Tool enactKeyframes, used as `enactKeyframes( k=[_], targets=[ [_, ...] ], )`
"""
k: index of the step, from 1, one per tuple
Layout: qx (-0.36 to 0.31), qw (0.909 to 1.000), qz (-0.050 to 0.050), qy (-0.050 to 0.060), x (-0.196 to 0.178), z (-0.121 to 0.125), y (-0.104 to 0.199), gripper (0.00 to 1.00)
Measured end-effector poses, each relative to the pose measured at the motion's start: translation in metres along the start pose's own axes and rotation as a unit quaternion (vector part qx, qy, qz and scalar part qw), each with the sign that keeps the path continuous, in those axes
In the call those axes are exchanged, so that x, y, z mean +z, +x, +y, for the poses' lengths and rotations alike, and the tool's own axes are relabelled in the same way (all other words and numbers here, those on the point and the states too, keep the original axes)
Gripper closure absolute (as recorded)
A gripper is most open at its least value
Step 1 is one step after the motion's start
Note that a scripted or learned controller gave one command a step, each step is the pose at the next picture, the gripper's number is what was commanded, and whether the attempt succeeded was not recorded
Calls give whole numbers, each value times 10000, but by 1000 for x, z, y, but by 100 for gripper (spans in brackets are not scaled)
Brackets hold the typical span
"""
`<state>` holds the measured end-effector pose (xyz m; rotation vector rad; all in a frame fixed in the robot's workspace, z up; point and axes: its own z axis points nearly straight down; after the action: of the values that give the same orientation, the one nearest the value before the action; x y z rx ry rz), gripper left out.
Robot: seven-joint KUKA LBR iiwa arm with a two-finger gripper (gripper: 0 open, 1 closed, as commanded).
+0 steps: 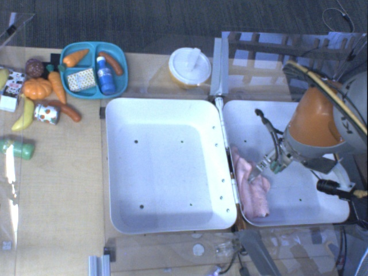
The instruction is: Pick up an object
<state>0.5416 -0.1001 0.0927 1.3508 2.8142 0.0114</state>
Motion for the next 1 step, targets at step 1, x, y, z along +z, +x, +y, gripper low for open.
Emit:
enactKeyframes(
  k=[1],
  targets=[
    [440,9990,-18,-16,-1,-21,22,0]
  ],
)
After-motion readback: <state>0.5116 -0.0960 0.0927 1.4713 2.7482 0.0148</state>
